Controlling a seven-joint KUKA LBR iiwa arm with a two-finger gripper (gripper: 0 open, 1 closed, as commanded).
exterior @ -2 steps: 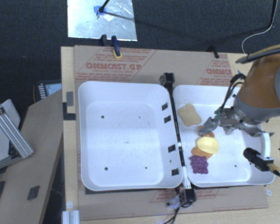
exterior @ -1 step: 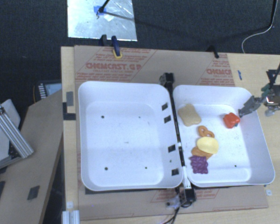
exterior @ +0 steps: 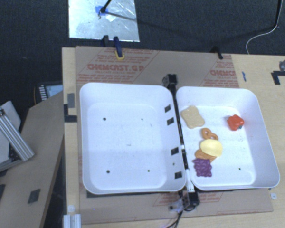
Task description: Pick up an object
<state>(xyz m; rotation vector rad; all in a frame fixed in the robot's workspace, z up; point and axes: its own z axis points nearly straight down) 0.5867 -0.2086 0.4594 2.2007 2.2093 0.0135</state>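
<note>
Toy foods cluster in the right-hand shallow white bin (exterior: pixel 263 127): a tan bread slice (exterior: pixel 193 116), a red pepper (exterior: pixel 235 122), a purple grape bunch (exterior: pixel 203 167).

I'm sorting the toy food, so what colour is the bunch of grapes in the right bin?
Purple; the grapes show best in the camera view.

You are looking down on a light wooden bench (exterior: pixel 47 127) with a flat brown cardboard sheet (exterior: pixel 147 68) lying on it — red letters are printed on the card. Around the bench is a dark blue-grey carpet floor (exterior: pixel 204 18). A shiny square silver sheet (exterior: pixel 103 13) lies on that floor at the top. A thin white cable (exterior: pixel 261 34) curls near the top right — a ridged silver metal bar (exterior: pixel 7 132) leans at the left.
</note>
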